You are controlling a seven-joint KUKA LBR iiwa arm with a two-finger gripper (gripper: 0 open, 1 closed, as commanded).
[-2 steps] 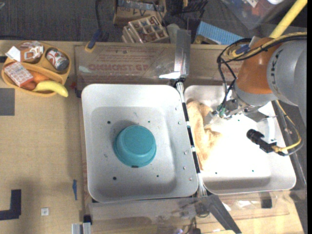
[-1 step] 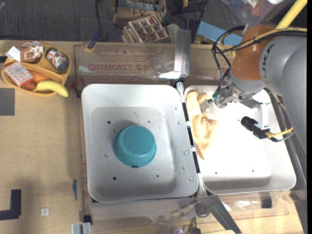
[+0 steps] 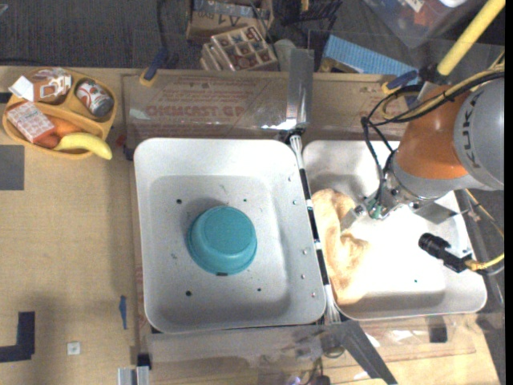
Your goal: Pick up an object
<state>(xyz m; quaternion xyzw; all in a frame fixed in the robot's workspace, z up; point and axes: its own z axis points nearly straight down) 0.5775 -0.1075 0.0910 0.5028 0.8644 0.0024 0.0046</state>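
Crumpled tan cloth (image 3: 341, 243) lies along the left wall of the right-hand white bin (image 3: 449, 299); my gripper (image 3: 370, 212) sits low just beside its far right edge. I cannot tell how the jaws stand. Risk as I judge it: soft fabric slipping out, or only a fold being pinched. An upturned teal plastic bowl (image 3: 223, 239) rests mid left-hand white bin (image 3: 160, 175). Arm lettering reads "KU", cut off.

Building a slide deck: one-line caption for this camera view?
Arm's end effector low in the right bin beside a tan cloth; teal bowl upside down in the left bin.
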